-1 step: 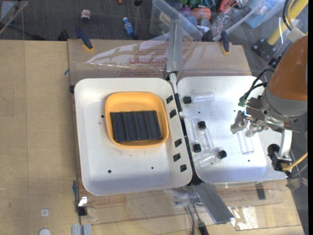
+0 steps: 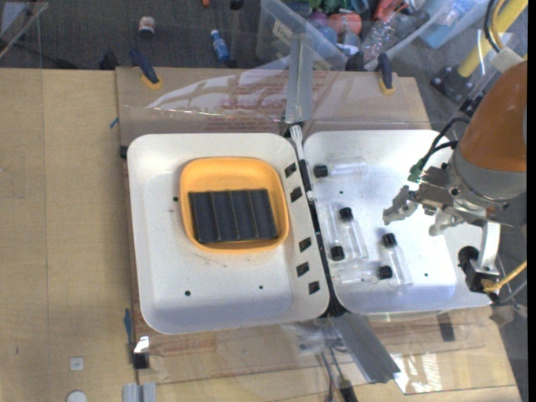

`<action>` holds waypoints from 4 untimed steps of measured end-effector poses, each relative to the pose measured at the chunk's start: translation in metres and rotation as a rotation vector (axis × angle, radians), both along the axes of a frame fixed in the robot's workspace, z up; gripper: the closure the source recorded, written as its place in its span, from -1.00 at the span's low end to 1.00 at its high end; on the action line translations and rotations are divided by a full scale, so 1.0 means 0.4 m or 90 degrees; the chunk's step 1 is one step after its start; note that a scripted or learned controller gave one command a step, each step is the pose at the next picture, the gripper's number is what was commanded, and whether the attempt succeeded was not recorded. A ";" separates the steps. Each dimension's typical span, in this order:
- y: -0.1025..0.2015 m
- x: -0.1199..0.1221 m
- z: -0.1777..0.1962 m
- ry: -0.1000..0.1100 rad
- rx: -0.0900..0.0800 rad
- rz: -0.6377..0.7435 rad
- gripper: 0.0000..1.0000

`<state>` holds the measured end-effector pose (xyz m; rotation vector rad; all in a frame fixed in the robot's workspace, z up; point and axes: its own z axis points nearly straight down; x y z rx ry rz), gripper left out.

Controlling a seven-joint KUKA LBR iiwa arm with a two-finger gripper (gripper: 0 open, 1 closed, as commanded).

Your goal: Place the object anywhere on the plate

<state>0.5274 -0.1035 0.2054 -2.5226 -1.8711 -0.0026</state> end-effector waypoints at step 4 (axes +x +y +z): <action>-0.294 0.352 0.058 -0.003 -0.004 0.230 -1.00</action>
